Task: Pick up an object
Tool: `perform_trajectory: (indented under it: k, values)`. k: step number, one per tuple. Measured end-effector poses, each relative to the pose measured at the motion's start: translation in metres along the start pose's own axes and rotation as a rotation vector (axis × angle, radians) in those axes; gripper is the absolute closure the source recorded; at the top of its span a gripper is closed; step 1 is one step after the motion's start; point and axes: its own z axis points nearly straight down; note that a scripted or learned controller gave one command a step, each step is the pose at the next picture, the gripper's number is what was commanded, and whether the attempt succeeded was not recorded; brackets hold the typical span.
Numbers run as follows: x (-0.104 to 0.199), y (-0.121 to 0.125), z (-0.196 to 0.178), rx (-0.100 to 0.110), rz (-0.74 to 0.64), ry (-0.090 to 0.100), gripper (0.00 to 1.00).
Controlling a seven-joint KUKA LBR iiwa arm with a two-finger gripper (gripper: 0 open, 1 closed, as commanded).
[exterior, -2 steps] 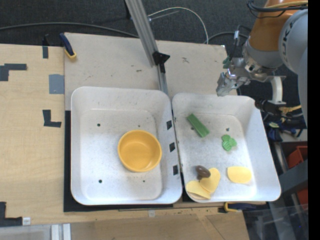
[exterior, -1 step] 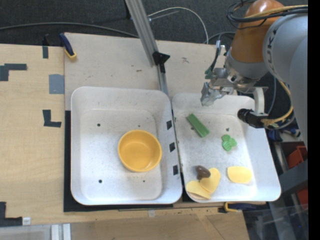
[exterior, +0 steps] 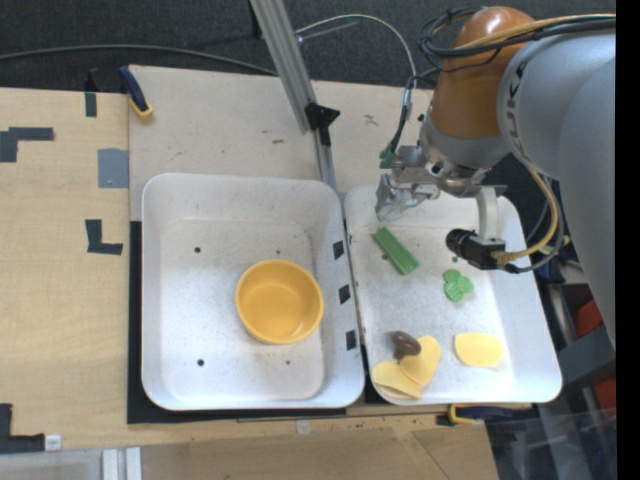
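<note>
Yellow pieces sit bottom right; gripper hovers above green stick — approach step, finger state unclear; next: descend, pinch.

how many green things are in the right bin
2. A long green block lies in the upper part of the right bin, just below the gripper. A small green lump sits to its lower right, mid-bin. Others could hide under the arm.
</note>
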Motion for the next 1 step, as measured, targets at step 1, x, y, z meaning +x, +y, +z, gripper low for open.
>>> perform_trajectory:
  k: [1]
  values:
    - [0.0566,-0.0247,-0.0072,0.0,-0.003,0.001,1.0]
